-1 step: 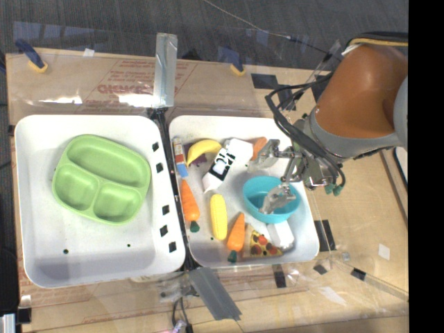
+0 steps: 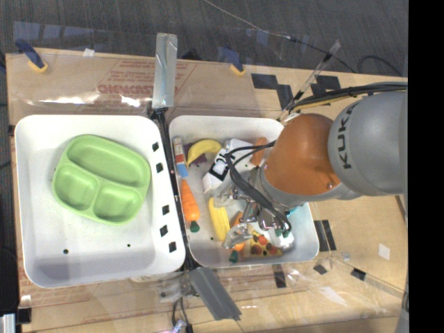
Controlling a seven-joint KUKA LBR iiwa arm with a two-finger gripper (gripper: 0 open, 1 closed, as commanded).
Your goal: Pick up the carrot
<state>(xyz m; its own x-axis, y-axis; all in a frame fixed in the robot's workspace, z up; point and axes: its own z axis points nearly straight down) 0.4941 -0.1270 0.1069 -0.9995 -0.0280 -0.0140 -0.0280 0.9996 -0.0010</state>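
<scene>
Arm (image 2: 347, 151) reaches in from the right, over the right bin (image 2: 208, 259). Gripper (image 2: 260, 220) sits low among clutter near that bin's front edge; whether it is spread or pressed together, cannot tell (cables and the wrist mask it). Carrot (image 2: 189, 201) lies lengthwise along the bin's left wall, orange body with a small green tip toward the front, just beside a corn cob (image 2: 218, 217) on its right. A banana (image 2: 202, 149) sits toward the back, a heap of small toy foods (image 2: 258, 245) at the front right. Left bin (image 2: 35, 186) holds a green divided plate (image 2: 102, 179). Judgement: the approach is not yet on target, since the carrot lies apart from the gripper, to its left with the corn between. To do it well, shift left past the corn, line up across the carrot's narrow width, come down at mid-body, and keep off the wall, which leaves little room on that side.
</scene>
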